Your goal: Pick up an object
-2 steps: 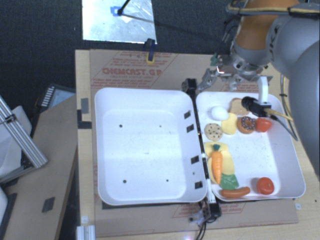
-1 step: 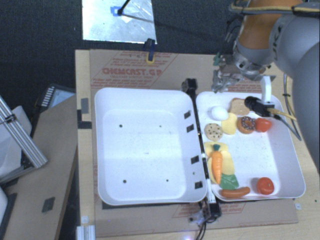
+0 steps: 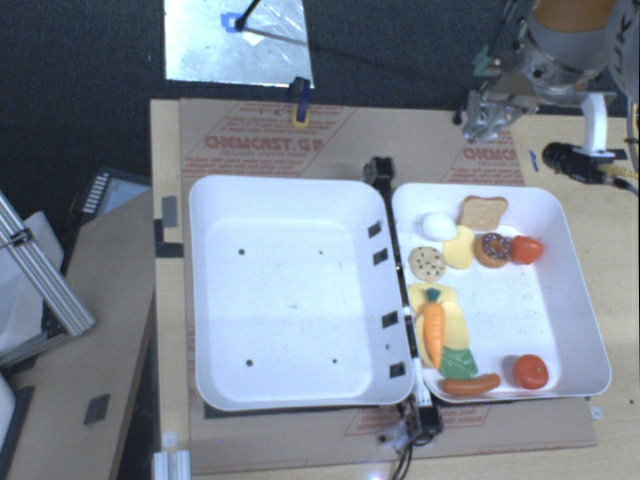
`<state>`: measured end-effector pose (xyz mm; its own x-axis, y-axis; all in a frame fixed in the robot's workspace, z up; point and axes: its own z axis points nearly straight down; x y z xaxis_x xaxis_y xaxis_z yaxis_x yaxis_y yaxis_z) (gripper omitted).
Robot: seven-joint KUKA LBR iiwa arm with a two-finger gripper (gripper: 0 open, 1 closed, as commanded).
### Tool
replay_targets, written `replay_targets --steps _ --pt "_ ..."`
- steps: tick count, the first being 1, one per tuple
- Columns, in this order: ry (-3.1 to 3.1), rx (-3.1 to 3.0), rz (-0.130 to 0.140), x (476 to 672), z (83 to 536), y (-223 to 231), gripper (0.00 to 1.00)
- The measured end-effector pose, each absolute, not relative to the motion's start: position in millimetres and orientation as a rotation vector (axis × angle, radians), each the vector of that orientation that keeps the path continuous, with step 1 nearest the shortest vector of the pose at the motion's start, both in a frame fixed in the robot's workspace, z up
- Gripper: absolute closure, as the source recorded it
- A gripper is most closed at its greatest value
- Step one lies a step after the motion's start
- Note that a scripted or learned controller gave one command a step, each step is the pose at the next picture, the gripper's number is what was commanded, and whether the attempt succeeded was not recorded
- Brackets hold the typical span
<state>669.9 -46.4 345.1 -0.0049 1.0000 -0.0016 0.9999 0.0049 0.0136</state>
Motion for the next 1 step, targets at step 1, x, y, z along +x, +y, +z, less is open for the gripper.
replay_targets --steps 1 --pt "2.212 2.210 0.016 651.5 463.7 -66.7 1.00"
